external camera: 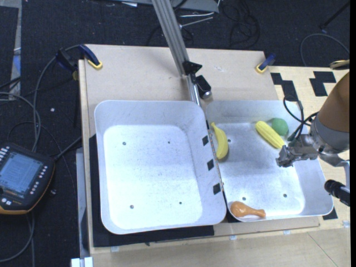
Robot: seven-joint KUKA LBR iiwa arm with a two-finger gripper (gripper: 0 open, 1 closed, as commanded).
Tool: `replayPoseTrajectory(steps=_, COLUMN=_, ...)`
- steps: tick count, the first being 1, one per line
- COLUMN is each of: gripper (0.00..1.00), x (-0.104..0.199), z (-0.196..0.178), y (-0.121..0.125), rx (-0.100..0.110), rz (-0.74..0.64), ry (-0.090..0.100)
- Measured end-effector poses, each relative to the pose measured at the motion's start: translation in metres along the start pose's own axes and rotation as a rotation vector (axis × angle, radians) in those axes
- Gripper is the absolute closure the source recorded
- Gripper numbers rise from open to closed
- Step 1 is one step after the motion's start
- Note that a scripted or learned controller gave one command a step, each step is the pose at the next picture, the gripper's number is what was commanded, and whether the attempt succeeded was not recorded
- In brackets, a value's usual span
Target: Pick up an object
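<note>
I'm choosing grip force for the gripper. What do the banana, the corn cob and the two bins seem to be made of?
Banana and corn cob: probably moulded toy plastic, with uniform saturated yellow and a smooth look. Bins, left and right: likely thin rigid plastic, matte white with rounded moulded corners, though painted metal can't be excluded.

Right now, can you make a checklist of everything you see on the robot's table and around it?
Surface: tan bench with two white bins; left bin, right bin.
Job's things: all in the right bin. Banana by its left wall, corn touching a green ball near the far side, orange drumstick toy at the near rim.
Clutter: nothing seen.
Gripper: gripper low over the right bin, just near of the corn, nothing between its fingers that I can see.
Cables: black cables on the floor to the left and behind the bench.
Surroundings: handheld controller on the left floor, metal pole rising behind the bins, clamps on the bench corners.
</note>
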State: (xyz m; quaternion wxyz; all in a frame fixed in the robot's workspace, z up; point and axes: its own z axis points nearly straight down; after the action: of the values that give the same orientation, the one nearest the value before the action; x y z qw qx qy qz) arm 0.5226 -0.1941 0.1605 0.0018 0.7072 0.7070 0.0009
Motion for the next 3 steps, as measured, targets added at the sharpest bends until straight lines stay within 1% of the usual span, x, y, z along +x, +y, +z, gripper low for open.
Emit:
replayPoseTrajectory(steps=1, gripper=1.00, x=0.001, z=-0.058, y=-0.007, rx=-0.001, rz=-0.001, ry=0.000)
replayPoseTrajectory(steps=2, gripper=1.00, x=0.007, z=-0.103, y=-0.010, rx=0.000, rz=-0.001, ry=0.000)
replayPoseTrajectory(steps=3, gripper=1.00, x=0.051, z=-0.102, y=0.012, rx=0.004, rz=-0.005, ry=0.002)
